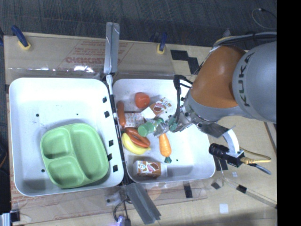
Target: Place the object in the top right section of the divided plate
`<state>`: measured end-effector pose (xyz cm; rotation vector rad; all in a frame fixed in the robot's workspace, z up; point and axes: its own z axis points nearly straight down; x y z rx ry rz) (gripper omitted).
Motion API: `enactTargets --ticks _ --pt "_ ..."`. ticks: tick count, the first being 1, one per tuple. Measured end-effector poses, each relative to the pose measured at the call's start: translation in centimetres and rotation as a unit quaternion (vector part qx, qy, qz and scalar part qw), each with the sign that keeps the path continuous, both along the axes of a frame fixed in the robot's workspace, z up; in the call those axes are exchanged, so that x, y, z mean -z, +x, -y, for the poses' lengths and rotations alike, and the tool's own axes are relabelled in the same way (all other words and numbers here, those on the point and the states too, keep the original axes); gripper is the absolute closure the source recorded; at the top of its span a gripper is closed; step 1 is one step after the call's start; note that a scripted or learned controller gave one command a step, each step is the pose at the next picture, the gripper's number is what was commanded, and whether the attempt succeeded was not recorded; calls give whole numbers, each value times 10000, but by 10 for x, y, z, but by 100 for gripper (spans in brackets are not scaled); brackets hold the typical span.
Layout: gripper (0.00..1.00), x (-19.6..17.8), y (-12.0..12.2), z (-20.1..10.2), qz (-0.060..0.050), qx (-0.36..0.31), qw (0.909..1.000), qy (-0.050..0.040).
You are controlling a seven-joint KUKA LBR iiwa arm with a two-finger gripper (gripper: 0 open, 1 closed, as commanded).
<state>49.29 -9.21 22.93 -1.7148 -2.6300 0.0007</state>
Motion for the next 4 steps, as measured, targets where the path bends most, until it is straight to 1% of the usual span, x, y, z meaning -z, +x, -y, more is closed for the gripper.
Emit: enactTargets --ticks 1,2,3,4 --pt "100 39 15 -81 -16 74 10000 -3" --pt "100 -38 -11 -37 24 -1056 9944 -6" --pt "100 4 7 -136 -9 -2917 9565 3" --pt "100 -23 -17 -229 13 -2620 9651 -3"
